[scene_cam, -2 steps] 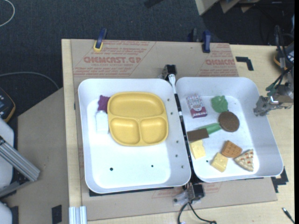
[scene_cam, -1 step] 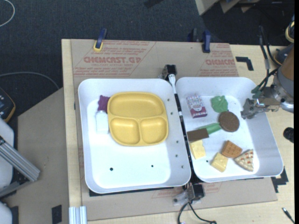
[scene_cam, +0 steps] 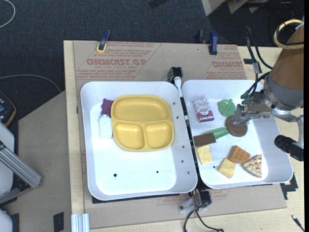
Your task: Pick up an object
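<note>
White bins (scene_cam: 91, 129) side by side, cardboard-topped bench (scene_cam: 145, 57), dark carpet (scene_cam: 48, 13)

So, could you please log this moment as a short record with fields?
arm: enters from the right, gripper low over the right bin
below gripper: round brown piece
right bin items: green piece, red-white packet, waffle, pizza slice
left bin: yellow divided plate, purple item
</note>
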Robot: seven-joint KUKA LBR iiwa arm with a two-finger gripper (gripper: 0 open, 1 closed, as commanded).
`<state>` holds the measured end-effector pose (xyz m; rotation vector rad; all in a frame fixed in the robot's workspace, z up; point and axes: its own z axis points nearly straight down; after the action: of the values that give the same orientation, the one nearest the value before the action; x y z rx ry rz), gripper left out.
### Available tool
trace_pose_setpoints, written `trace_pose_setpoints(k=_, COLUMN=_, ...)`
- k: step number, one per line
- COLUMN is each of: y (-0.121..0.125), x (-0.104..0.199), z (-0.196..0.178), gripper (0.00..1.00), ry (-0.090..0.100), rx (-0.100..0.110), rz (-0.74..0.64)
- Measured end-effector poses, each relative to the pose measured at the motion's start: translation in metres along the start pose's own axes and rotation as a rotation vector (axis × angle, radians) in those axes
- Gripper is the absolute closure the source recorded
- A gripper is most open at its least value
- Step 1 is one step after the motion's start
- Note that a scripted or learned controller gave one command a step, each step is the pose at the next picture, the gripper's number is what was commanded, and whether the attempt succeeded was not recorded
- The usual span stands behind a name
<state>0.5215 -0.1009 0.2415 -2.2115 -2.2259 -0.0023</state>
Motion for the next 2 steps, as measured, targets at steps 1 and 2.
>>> trace_pose_setpoints(k=1, y=0.002, x=0.053, z=0.015, gripper=1.00, ry=-0.001, rx=0.001, rz=0.000)
trace_pose_setpoints(k=2, y=0.004, x=0.102, z=0.018, gripper=1.00, ry=-0.001, rx=0.002, rz=0.000)
